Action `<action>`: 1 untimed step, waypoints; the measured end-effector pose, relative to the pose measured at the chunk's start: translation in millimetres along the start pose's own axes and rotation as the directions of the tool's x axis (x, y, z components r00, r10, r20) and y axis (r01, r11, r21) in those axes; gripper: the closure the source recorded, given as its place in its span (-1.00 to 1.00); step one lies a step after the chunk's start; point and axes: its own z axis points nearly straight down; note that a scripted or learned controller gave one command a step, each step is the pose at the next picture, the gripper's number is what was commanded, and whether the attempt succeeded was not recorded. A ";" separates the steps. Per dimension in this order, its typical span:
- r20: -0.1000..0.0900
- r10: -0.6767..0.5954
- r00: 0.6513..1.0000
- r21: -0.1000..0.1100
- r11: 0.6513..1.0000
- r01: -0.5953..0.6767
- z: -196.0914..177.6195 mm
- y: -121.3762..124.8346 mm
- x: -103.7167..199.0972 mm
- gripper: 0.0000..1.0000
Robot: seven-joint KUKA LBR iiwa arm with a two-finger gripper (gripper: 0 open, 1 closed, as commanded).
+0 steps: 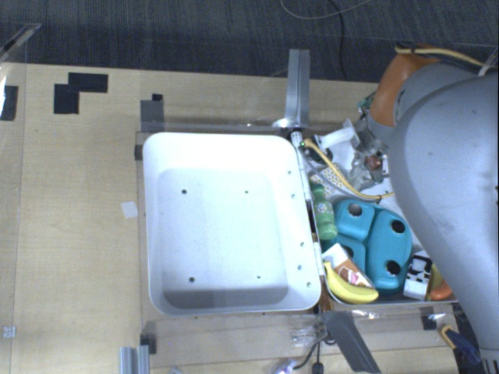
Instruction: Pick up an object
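Grey arm (448, 178) hangs over the right bin (373, 298); its gripper (368, 160) grip state unclear

Two bins side by side on the worktop (70, 232). Left bin (226, 216) beside the right bin (390, 298). In the right bin: bottle (322, 213) against the left bin's wall, banana (348, 287) near front, block (376, 240) right of the bottle.
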 end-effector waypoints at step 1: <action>0.005 -0.008 1.000 -0.001 1.000 0.008 -2.1 78.7 -40.8 1.00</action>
